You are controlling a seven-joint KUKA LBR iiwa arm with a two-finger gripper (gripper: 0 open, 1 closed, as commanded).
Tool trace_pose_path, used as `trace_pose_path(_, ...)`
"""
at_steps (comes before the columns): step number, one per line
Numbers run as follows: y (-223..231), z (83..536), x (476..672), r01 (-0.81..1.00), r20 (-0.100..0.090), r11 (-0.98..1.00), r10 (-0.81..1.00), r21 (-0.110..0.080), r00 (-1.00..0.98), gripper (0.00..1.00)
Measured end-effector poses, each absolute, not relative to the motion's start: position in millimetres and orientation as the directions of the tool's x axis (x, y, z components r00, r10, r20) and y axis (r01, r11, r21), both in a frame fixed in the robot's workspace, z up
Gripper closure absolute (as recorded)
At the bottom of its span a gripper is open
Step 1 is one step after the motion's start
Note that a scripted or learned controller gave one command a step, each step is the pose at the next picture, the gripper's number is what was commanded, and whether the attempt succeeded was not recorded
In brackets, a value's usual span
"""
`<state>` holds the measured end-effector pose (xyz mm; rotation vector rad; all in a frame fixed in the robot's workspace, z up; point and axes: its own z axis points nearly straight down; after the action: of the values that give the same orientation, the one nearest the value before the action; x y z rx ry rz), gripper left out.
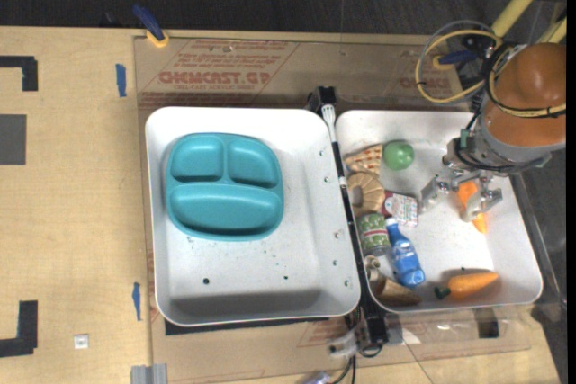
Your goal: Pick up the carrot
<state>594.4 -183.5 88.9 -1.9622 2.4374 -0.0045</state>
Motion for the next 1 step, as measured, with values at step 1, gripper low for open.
trace_pose_path(1,-204.5,90.4,566.6,-0.965,-0.030,0.262,-0.965,-0.011,-0.262,0.00)
